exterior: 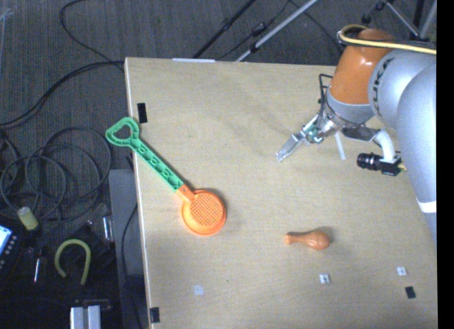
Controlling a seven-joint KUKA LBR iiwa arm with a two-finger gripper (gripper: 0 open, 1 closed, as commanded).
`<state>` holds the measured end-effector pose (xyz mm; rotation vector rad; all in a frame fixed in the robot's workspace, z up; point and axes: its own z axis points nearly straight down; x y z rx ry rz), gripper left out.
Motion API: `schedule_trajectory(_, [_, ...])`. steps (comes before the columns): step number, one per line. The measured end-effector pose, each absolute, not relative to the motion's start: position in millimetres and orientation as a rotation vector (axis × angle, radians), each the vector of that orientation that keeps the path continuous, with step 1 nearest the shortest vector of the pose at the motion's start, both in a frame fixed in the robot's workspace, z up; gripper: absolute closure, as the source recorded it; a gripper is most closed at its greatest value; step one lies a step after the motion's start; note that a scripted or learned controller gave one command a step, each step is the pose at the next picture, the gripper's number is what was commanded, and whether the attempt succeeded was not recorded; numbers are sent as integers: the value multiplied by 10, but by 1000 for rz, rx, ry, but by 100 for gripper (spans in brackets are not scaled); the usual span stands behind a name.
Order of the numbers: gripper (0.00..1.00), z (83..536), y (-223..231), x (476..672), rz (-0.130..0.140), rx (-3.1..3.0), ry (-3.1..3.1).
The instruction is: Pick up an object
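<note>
End effector (pixel 287 150) hangs over bare pale wooden table (pixel 234 101), its spread impossible to judge; closing here likely grabs nothing. Small orange gourd-shaped plastic toy (pixel 309 239) sits well apart

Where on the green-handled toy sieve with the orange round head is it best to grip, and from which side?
Probably the straight green handle of the toy sieve, midway, coming from above with the gripper fingers across its width. The handle is narrow and lies flat, diagonally; the orange head looks too wide.
</note>
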<state>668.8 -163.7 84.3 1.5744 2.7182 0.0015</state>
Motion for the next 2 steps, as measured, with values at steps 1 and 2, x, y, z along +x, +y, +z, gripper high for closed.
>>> schedule_trajectory(1, [100,947,-1625,6697,6,1573,2716])
schedule_trajectory(2, [100,1772,-1947,6692,1,1586,2709])
